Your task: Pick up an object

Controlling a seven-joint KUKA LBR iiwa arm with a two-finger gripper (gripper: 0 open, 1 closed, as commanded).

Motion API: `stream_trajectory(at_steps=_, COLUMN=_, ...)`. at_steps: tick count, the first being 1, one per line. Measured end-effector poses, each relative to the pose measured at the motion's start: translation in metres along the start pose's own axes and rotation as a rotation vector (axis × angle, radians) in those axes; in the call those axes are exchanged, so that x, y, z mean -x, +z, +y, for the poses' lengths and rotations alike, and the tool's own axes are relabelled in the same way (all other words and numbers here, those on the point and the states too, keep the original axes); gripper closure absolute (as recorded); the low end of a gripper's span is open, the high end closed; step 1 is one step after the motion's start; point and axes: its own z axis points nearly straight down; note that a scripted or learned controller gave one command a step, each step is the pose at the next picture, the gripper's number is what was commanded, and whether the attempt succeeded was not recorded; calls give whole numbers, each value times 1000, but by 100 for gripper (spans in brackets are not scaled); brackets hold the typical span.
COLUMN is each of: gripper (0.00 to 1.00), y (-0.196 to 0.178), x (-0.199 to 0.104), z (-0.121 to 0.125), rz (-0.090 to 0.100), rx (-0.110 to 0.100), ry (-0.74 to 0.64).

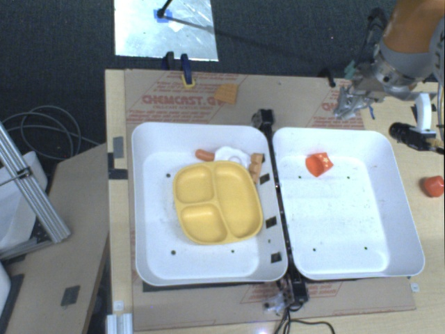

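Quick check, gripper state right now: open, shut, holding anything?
Gripper: above the bench behind the right bin; nothing seen in it; open or closed cannot be told.

The arm (410,19) is cut off by the top and right edges, so just its orange band and wrist show. The end effector (345,106) is small and blurred, and the state of its fingers cannot be told. In the left bin (149,207), the yellow divided plate (215,204) covers part of a white object (233,156) behind it, whose shape stays unclear; a small orange piece (205,155) and a tan piece (256,164) at the plate's far rim are too small to identify. An orange thing (433,185) on the desk (174,96) is clipped by the right edge. A metal frame (28,193) runs off the left edge.
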Motion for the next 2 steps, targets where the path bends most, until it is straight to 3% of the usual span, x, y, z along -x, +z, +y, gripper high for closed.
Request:
stream_trajectory(at_steps=1, gripper=100, y=-135, x=4, z=-82, rz=-5, rx=6, ry=14)
stream_trajectory(at_steps=2, gripper=100, y=73, x=-50, z=-88, rz=1, rx=-23, ry=6)
